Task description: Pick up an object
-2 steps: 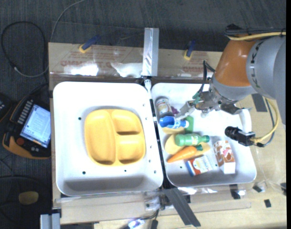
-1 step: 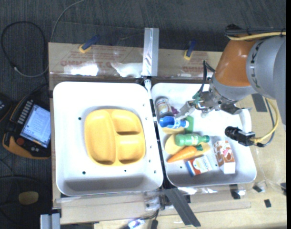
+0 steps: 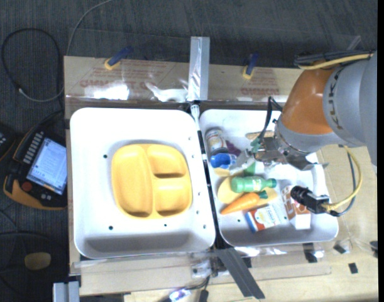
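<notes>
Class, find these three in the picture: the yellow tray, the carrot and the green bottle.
yellow tray (image 3: 134, 182): camera view, floor of its big left compartment.
carrot (image 3: 242, 202): camera view, middle of its orange body.
green bottle (image 3: 251, 184): camera view, middle of its side.

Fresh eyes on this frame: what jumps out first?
The yellow divided tray lying alone in the left bin draws the eye first. Next is the arm's orange band at the right, over the right bin, where a green bottle, an orange carrot and a small carton crowd together. The tool hangs above that clutter.
</notes>
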`<state>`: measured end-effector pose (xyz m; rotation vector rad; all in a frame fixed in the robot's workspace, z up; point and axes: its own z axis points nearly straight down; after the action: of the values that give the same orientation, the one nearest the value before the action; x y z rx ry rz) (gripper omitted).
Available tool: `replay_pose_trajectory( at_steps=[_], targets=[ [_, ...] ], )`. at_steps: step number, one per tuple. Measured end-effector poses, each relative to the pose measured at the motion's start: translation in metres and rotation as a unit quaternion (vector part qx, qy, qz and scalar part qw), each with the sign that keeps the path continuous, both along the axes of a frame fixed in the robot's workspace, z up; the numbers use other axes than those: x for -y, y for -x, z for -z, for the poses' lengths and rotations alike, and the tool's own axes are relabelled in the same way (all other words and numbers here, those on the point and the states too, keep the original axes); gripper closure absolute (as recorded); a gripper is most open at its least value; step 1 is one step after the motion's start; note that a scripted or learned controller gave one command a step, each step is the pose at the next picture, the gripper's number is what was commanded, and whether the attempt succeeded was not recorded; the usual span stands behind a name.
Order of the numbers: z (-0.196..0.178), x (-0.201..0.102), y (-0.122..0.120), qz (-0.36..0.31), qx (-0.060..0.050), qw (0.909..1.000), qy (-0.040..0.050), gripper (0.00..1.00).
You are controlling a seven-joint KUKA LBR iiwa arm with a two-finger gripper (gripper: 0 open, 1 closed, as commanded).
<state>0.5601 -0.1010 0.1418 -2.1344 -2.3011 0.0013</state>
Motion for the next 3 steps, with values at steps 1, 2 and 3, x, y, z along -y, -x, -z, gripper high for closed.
replay_pose_trajectory(
  at_steps=[1, 2, 3],
  targets=[
    [0.047, 0.037, -0.044, 0.049, 0.011, 0.9988, 0.002, 0.0],
    [0.051, 0.03, 0.006, 0.05, 0.007, 0.9987, 0.0029, 0.0],
    [0.042, 0.029, 0.004, 0.049, 0.008, 0.9988, 0.0018, 1.0]
  ],
)
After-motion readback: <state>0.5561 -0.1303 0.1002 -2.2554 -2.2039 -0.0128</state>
